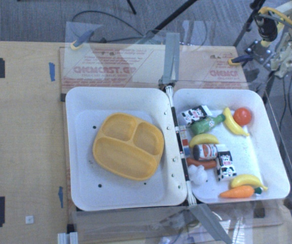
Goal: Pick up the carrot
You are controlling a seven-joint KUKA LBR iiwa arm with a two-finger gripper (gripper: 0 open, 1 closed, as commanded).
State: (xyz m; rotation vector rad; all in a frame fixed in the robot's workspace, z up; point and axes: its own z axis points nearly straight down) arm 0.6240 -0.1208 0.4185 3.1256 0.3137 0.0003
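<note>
The carrot, orange with a small green tip at its right end, lies flat along the front edge of the right bin. It points left-right. A yellow banana lies just behind it and touches or nearly touches it. Nothing covers the carrot from above.
The right bin also holds two more bananas, a red tomato, two cow-print cartons, a green item, a dark jar and a white lump. A yellow divided plate sits in the left bin.
</note>
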